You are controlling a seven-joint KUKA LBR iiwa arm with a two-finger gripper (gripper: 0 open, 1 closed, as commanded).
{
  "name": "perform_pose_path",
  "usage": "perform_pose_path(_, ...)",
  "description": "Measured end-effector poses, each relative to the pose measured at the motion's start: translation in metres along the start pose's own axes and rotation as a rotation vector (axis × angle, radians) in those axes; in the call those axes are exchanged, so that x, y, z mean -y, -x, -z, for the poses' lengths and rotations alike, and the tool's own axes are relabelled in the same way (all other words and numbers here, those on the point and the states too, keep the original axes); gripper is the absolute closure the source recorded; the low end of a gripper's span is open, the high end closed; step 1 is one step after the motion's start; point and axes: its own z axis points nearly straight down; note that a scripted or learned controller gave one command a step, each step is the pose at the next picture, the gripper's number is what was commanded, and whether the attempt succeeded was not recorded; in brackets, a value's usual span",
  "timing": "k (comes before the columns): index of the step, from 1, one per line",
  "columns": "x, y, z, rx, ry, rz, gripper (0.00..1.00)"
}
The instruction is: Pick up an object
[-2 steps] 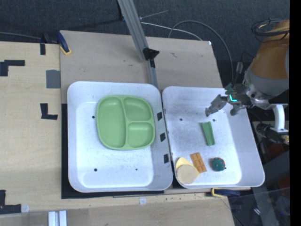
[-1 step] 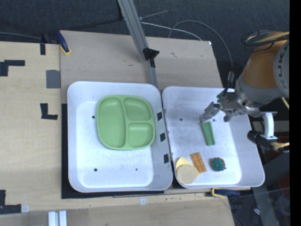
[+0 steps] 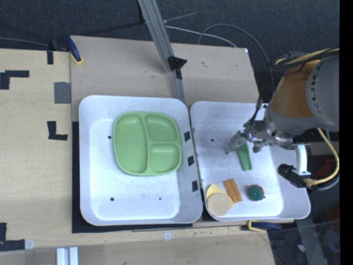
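Note:
My gripper [image 3: 242, 144] hangs low over the middle of the right bin [image 3: 212, 120], on the grey arm with the orange band [image 3: 292, 98] coming in from the right. A slim green stick-shaped object [image 3: 245, 160] lies right under the gripper and points toward the bin's front. Whether it is gripped or only lying on the bin floor I cannot make out. Along the front of the same bin lie a tan wafer block [image 3: 232, 190], a pale yellow round piece [image 3: 218, 202] and a small dark-green ball [image 3: 255, 192].
The left bin [image 3: 94, 164] carries a light-green divided plate [image 3: 148, 143]. A grey metal bar [image 3: 160, 35] slants down from the top to the gap between the bins. Cables [image 3: 309, 175] loop beside the right bin's right wall.

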Motion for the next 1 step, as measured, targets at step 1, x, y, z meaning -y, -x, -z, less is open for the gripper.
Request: perform_pose_path(1, -0.0011, 0.0013, -0.0501, 0.006, 0.01, -0.001, 0.0)
